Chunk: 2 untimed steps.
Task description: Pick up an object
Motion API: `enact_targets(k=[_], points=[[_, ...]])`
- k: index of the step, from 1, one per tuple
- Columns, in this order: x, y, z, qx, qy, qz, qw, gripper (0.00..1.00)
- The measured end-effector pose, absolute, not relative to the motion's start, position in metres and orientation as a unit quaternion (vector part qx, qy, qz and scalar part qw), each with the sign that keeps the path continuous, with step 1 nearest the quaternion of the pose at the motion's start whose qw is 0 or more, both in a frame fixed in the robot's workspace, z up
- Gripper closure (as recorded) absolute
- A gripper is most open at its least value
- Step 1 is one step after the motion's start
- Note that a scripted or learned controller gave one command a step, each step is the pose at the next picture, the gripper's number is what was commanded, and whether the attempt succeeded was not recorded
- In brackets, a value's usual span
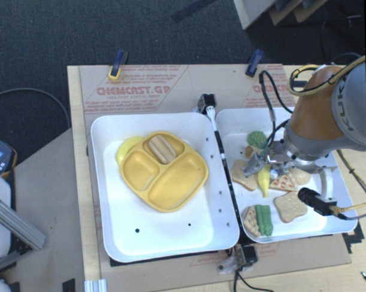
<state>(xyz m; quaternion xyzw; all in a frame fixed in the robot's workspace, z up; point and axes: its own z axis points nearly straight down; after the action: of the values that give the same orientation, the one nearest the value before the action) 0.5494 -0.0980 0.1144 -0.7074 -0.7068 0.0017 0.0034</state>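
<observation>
The right bin [347, 221] holds several toy foods: a green broccoli [256, 138], a yellow banana [264, 181], a pizza slice [284, 182], a slice of toast [290, 207], a tan bread piece [243, 175] and green beans [263, 218] lying on a cracker [251, 220]. My gripper [257, 165] is low in this bin, just above the banana's upper end and between the broccoli and the bread piece. The grey wrist and the orange band [313, 111] hide the back right of the bin. I see nothing lifted off the bin floor.
The left bin [103, 175] carries a yellow divided tray [172, 181] with a brown hot dog [162, 149] in its back compartment. A black divider [222, 165] runs between the bins. Cables [271, 97] loop over the right bin's back edge.
</observation>
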Motion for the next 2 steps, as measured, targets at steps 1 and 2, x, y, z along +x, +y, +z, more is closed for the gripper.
enact_targets(k=[1, 2], points=[[0.551, -0.098, 0.087, -0.708, -0.706, -0.0011, -0.001, 0.00], [0.553, -0.099, 0.099, -0.708, -0.706, -0.0027, -0.003, 1.00]])
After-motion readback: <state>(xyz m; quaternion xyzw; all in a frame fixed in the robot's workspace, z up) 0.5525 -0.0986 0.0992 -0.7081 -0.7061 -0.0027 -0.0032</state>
